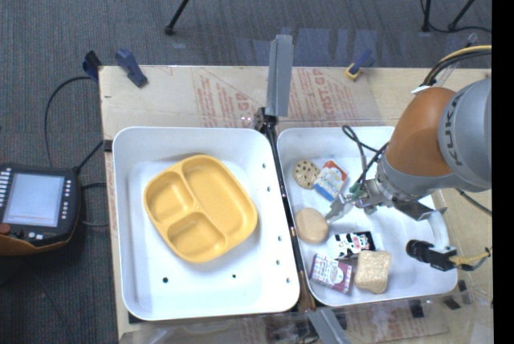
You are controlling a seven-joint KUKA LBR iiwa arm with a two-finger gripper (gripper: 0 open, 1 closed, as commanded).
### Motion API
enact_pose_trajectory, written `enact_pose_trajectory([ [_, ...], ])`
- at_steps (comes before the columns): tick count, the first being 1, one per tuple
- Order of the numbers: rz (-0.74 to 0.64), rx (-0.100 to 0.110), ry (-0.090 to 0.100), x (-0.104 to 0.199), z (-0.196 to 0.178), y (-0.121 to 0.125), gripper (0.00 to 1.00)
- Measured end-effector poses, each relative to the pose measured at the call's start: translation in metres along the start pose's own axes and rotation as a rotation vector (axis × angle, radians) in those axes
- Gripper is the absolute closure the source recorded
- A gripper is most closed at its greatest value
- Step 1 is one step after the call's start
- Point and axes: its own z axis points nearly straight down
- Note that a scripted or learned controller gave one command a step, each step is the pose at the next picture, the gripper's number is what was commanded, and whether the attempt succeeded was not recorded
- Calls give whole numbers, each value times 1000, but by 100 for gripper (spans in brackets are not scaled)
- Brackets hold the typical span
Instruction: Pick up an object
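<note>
The bun [312, 225] lay in the right bin [418, 274], near its left wall, cookie [305, 172] above it. The jaws [337, 206] hung just beside it, slightly parted, gripping nothing. This looked like the approach; next they needed to drop squarely over the bun and close

Two bins side by side on desk [201, 97]. Left bin [132, 254]: divided tray [200, 208] lying near its centre. Right bin [418, 278]: cookie [305, 172] at rear left, packet [330, 178] just right of it; bun [312, 225] in front of cookie; carton [353, 242], pouch [332, 272] and sponge [373, 271] along the front. Pincer [339, 206] hangs between packet and bun. Pendant [36, 206] on the floor left of desk.
</note>
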Motion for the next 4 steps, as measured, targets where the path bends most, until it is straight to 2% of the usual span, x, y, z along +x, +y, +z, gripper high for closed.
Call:
enact_pose_trajectory([
  [1, 207, -6, -3, -72, -3, 77, 0],
  [2, 200, -6, -5, -70, -14, 78, 100],
  [3, 365, -8, -1, 14, -49, 91, 100],
  [4, 390, -11, 0, 69, -106, 100, 100],
])
